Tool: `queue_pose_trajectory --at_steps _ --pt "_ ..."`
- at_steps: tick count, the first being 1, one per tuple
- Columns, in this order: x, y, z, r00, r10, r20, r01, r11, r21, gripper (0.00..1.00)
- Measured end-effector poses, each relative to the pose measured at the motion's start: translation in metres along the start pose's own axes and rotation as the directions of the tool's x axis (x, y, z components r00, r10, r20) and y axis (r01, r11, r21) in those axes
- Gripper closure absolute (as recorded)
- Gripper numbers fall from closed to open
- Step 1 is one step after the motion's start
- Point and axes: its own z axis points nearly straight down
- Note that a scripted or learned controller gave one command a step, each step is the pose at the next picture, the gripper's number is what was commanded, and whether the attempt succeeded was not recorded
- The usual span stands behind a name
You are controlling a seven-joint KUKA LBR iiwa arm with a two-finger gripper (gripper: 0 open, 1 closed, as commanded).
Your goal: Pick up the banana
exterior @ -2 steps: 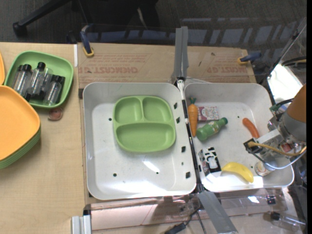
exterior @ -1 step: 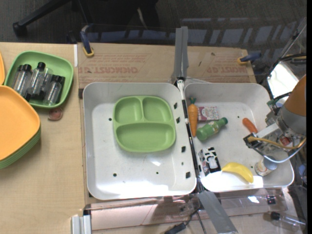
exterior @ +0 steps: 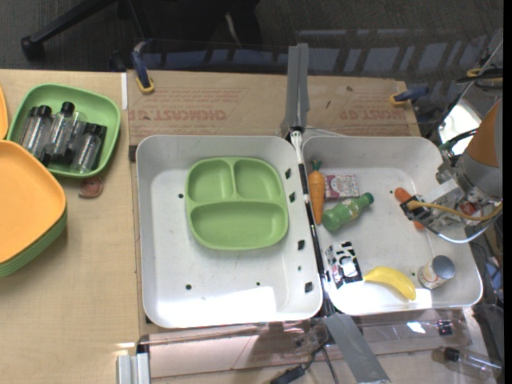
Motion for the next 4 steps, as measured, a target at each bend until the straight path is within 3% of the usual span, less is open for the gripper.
queue_pose_trajectory --at_steps 1,2,3,4 --pt "-0.013 -0.005 -0.009 1.0 -0.019 0.0 0.019 1.0 0.001 1.0" --pt "-0.034 -0.024 0.009 0.999 -0.051 0.001 0.051 0.999 0.002 1.0" --pt "-0.012 -0.006 0.01 0.997 -0.078 -0.001 0.078 0.997 0.002 1.0" --pt "0.0 -0.001 0.004 0.992 0.127 0.001 -0.127 0.992 0.002 1.0"
